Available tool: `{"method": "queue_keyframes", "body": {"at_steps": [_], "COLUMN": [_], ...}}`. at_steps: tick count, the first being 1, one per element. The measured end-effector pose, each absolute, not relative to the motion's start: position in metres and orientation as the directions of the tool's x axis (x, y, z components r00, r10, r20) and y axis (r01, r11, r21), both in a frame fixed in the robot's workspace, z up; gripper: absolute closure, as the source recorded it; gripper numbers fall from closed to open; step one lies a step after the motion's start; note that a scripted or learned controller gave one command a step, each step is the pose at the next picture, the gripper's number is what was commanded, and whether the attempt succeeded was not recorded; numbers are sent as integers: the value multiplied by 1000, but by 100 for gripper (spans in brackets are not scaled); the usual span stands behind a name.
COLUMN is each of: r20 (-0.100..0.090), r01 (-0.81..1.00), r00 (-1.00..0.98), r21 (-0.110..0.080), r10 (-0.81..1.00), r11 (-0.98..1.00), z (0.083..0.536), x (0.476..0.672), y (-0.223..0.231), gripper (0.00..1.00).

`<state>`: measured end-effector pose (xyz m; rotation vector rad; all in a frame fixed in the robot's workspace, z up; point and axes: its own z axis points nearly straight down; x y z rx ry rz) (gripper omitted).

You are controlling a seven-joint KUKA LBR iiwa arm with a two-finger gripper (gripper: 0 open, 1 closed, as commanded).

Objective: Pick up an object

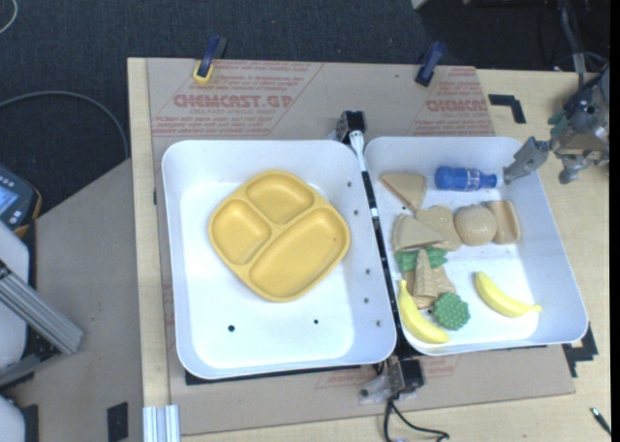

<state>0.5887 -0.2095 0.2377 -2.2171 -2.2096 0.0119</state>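
Looking down from my remote station, I see two shallow white bins side by side on the surface (291, 91), which is covered with a printed tan sheet. The left bin (194, 314) contains a yellow divided plate (279, 234), lying flat and slightly rotated, with three compartments. The right bin (552, 236) contains the candidate objects for picking. A blue bottle (465, 178) lies on its side near the far wall. Just left of it sits a tan wedge (405, 188). In the middle of the bin a round bread roll (475, 225) touches a tan slice (506, 221) on its right and a tan sandwich piece (422, 230) on its left. Nearer the front, one banana (504, 297) lies apart on the right, while a second banana (420, 319) lies along the left wall, touching a green broccoli piece (450, 310). A small green item (420, 259) and another tan wedge (428, 280) sit between the sandwich piece and the broccoli.

The hand (547, 161) sits at the right edge of the view, over the far right corner of the right bin, well apart from the bottle. One grey finger (525, 159) slants toward the bin. I cannot tell whether the hand is spread or pressed together; nothing is visible between its fingers.
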Motion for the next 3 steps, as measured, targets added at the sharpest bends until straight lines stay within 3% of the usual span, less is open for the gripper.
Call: {"method": "queue_keyframes", "body": {"at_steps": [1,3], "r20": [0,0], "r01": [1000,1000], "r00": [0,-1], "r21": [1,-2], "r10": [1000,1000], "r11": [0,1], "z": [246,160], "x": [591,597], "y": [-209,-202], "gripper": [0,0]}}
